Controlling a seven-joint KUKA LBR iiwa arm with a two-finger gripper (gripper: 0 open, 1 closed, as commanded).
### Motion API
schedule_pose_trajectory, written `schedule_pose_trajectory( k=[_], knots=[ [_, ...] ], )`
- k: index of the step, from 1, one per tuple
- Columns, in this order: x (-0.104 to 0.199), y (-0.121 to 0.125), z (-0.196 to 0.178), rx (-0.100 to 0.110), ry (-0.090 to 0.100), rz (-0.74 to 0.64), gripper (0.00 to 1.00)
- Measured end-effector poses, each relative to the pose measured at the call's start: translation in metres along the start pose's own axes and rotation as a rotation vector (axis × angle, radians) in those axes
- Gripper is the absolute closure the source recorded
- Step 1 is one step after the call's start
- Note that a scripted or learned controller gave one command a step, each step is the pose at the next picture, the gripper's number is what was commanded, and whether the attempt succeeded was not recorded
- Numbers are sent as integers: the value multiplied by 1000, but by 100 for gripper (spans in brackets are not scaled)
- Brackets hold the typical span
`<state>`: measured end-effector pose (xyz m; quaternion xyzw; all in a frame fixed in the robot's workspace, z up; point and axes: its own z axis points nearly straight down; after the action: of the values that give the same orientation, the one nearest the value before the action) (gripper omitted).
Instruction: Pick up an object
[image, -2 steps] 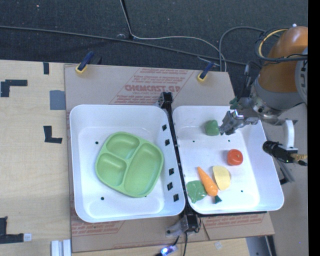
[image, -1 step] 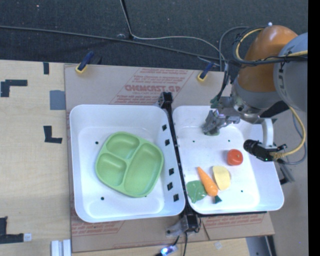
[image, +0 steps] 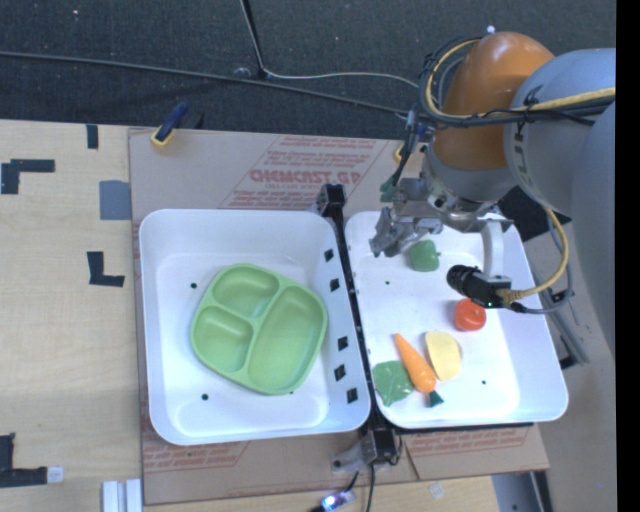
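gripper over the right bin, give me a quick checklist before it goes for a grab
1. Gripper above the right bin: ok.
2. Target nearby: green toy lies just beside the gripper: ok.
3. Fingers centred over the green toy: not ok, they sit to its left.
4. Fingers open or shut: cannot tell.
5. Nothing held yet: cannot tell.
6. Other picks free: tomato, carrot and yellow piece lie uncovered: ok.

Wooden bench (image: 60, 330), cardboard sheet (image: 270, 170) on it, bearing two white bins (image: 160, 300)
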<state>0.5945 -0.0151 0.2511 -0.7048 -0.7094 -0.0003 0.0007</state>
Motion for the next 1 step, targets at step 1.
schedule_pose_trajectory(
  k=[1],
  knots=[
    [49, 16, -2, 0, 0, 0, 100]
  ],
)
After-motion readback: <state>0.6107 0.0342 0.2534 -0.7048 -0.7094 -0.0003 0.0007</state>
